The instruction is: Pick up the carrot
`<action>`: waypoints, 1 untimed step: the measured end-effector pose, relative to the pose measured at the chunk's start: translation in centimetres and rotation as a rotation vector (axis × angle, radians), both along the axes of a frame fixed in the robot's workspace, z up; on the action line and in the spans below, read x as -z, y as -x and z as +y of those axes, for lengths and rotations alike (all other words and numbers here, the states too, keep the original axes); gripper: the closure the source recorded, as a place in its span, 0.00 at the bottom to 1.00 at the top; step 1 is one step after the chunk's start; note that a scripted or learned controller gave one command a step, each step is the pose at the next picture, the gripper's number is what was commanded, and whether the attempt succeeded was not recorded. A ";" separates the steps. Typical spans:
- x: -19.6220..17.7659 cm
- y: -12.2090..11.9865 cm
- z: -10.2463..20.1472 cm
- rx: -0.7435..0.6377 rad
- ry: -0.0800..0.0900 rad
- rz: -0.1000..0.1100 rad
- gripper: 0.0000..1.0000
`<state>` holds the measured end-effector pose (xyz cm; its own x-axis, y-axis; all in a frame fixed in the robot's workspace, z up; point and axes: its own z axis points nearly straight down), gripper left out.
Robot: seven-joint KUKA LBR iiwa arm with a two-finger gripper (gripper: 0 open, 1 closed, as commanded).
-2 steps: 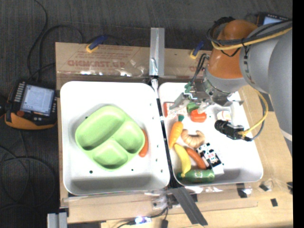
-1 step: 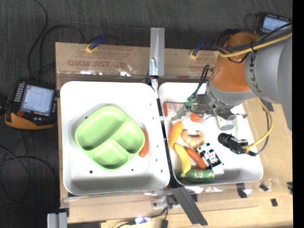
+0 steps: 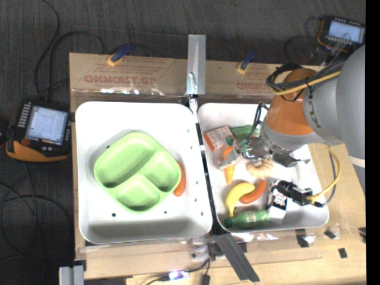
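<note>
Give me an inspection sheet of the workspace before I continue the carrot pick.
Surface: two white bins side by side on a bench.
Job's things: an orange carrot-like piece lies in the left bin beside the green tray; identity uncertain.
Clutter: banana, green bottle and packets in the right bin.
Gripper: gripper low over the right bin.
Cables: black cables on the floor.
Surroundings: two handheld pendants.

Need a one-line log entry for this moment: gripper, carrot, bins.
gripper: low in right bin, over the clutter | carrot: left bin, beside green tray, not held | task: pending
</note>
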<state>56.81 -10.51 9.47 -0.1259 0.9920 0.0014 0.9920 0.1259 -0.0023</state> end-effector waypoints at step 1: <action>-0.8 0.0 0.1 -0.001 -0.002 0.002 1.00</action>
<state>56.76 -10.38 10.26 -0.1269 0.9919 0.0039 0.9919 0.1269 -0.0043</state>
